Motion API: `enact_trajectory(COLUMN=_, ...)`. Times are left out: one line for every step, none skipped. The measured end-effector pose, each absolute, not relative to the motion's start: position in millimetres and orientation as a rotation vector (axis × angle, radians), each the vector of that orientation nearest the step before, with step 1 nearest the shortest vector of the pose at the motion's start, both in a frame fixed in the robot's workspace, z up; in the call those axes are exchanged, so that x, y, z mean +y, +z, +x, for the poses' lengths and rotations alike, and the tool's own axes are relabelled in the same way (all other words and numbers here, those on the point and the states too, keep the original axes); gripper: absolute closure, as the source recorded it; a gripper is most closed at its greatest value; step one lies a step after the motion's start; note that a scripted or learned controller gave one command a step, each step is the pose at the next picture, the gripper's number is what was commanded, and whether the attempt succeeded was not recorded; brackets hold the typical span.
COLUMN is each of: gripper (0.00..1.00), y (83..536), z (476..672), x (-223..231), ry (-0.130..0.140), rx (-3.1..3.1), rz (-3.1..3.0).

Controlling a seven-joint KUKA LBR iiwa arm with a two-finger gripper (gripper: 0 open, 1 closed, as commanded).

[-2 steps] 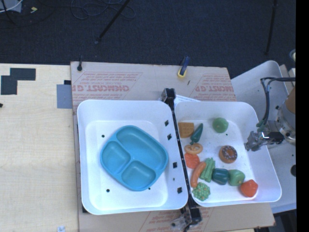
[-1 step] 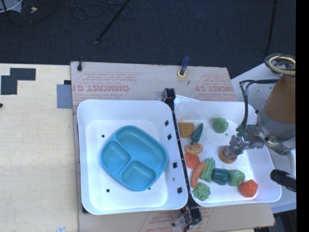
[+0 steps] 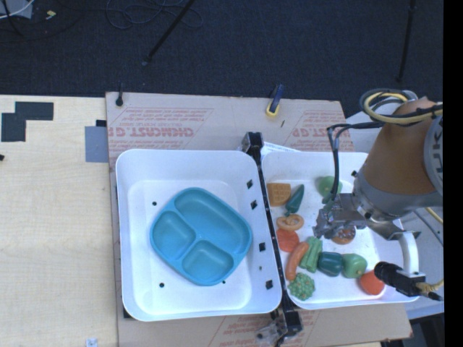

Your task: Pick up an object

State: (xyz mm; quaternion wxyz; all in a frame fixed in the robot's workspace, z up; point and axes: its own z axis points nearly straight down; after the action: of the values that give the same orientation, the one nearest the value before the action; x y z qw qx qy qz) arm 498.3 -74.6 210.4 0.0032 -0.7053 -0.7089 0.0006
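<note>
While our gripper (image 3: 331, 226) hangs over the right bin (image 3: 340, 295), its grasp impossible to judge, the green pepper (image 3: 330, 263) lies just below it, lengthwise left-right.

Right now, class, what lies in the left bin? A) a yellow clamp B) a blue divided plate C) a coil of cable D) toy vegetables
B: the blue divided plate lies in the left bin, while the toy vegetables sit in the right bin.
</note>
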Motion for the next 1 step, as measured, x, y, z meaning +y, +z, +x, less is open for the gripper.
enact_trajectory(gripper=1.0, y=220.7, z=485.1, x=-19.1, ry=0.003, rx=-2.222, rz=-2.212)
